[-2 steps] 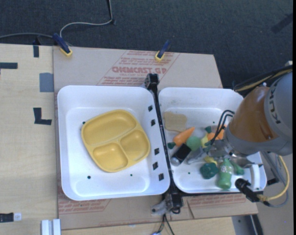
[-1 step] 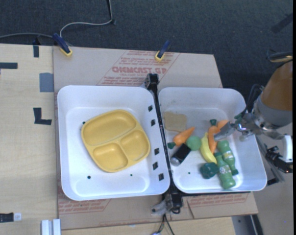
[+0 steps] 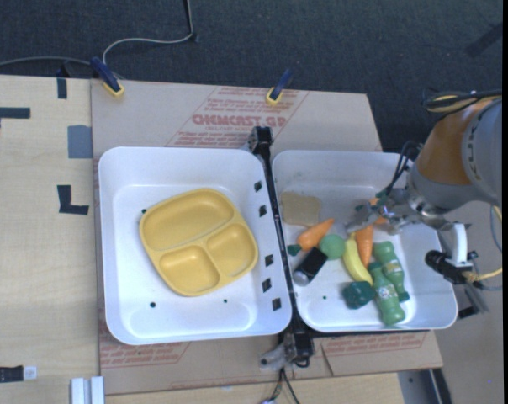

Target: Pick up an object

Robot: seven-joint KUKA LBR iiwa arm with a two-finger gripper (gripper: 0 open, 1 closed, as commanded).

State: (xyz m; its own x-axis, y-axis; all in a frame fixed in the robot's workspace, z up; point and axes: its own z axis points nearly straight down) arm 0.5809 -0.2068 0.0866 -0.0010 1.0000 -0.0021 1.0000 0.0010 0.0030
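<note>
You had the jaws (image 3: 373, 218) low in the right bin (image 3: 422, 314), just above the small carrot (image 3: 365, 241); whether they were spread, I couldn't tell. The carrot touched the banana (image 3: 355, 261) and bottle (image 3: 388, 281), so closing there likely risked nudging both and slipping off.

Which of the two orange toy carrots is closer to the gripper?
The orange toy carrot beside the yellow banana, just below the gripper; the other orange carrot lies further left, near the tan square.
</note>
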